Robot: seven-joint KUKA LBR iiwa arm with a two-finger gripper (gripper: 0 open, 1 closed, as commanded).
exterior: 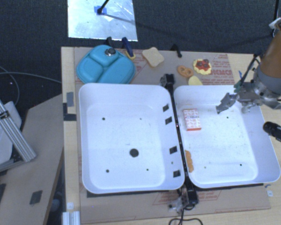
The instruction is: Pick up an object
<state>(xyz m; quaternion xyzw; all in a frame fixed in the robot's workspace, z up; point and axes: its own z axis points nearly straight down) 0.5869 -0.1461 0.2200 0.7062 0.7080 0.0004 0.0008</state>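
In the right bin [267, 172], a small white packet with red print [192, 119] lies flat near the upper left. An orange-brown piece [188, 161] rests against that bin's left wall. A small dark round thing [134, 153] sits on the floor of the left bin [91, 125]. My gripper [236, 105] hangs over the upper right part of the right bin, to the right of the packet and apart from it. Its fingers [223, 106] are spread open with nothing between them.
Behind the bins lie a blue sectioned plate [105, 65], a toast slice [153, 56], a pretzel-like piece [185, 71], a round red and yellow toy [202, 65] and a pale yellow piece [195, 81]. A shiny foil sheet [102, 12] lies further back.
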